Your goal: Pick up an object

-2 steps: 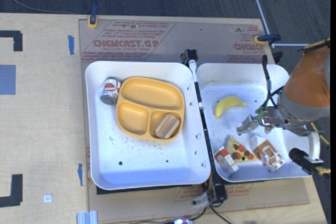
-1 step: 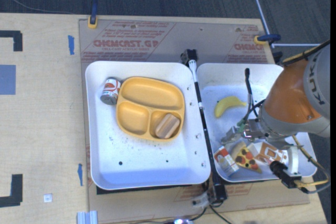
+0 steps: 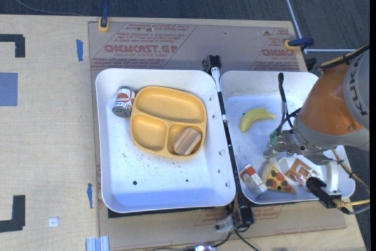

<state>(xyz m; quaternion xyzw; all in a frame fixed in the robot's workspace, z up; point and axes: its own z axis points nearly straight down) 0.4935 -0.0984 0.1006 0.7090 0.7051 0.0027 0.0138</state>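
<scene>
My gripper (image 3: 279,147) hangs low over the right bin (image 3: 235,97), below the arm's orange band (image 3: 329,104). A yellow banana (image 3: 257,117) lies just up and left of it. Near the bin's front edge sit a small red and white carton (image 3: 251,178), a pizza slice (image 3: 278,180) and an orange and white box (image 3: 299,170). The gripper is just above the box and the slice. The arm hides part of this bin's right side.
The left bin (image 3: 111,185) holds a yellow divided tray (image 3: 167,106) with a tan bread roll (image 3: 187,140) in its lower right compartment. A crushed can (image 3: 123,101) lies against the tray's left edge. A black clamp (image 3: 211,63) sits between the bins.
</scene>
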